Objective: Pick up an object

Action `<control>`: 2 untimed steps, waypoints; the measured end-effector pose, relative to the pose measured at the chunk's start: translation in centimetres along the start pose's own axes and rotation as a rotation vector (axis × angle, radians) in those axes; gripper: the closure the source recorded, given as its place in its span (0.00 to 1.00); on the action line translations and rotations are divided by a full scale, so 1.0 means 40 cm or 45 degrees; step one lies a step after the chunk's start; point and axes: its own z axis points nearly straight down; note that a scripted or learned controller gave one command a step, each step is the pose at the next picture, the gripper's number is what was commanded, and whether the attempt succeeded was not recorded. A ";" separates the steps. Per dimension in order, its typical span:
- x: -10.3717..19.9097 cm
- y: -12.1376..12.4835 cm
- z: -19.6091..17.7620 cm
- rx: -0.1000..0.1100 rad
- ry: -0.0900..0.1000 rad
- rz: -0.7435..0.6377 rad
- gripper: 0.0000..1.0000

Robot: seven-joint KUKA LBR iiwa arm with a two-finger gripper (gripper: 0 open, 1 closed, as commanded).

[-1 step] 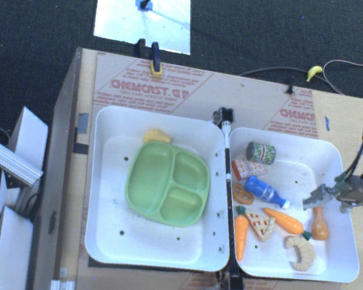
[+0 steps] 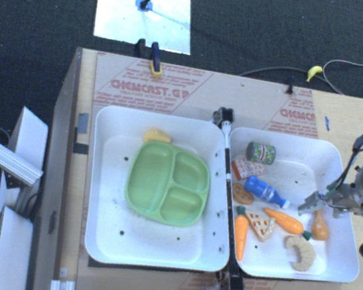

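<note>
While hanging low over the right shallow white bin [image 2: 347, 169], metal claw [image 2: 318, 204] spreading open just beside an orange plastic pear-shaped toy [image 2: 320, 225], gripping nothing.

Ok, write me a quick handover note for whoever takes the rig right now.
Gripper: low in the right bin, near its right side, beside the orange pear-shaped piece; nothing visibly held.
Right bin: green can, blue bottle, two carrots, pizza slice, croissant.
Left bin: green divided plate, yellow item behind it.
Done: no pick visible yet.
Left: grasp one object and lift it.
</note>
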 end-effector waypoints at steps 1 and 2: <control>0.216 0.209 0.160 -0.012 -0.006 0.001 0.00; 0.175 0.284 0.186 0.006 0.002 -0.005 0.00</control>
